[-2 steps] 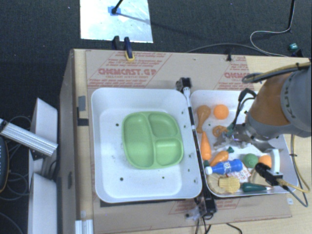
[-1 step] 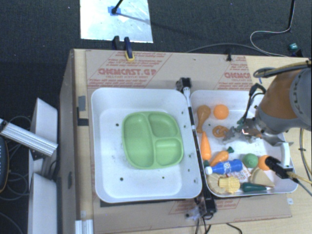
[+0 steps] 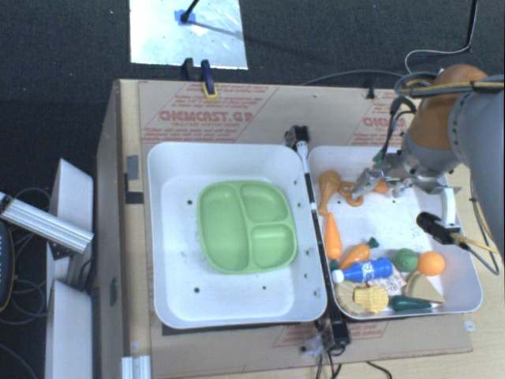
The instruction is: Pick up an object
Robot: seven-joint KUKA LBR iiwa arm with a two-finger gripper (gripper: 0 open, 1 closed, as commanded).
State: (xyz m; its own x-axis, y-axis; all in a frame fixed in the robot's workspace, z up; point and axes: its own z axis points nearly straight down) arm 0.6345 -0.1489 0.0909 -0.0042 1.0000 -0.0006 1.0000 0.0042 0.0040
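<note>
Claw: low over the right bin's far end, beside a tan toy; how far open it is cannot be told, nor whether it holds anything.
Near pile: corn, bottle, a dark green piece and a wedge crowd the right bin's near corner.
Middle: two carrots, a green ball, an orange ball.
Tan toy: far left of the right bin.
Left bin: holds a green tray.
Arm: reaches in from the right.
</note>
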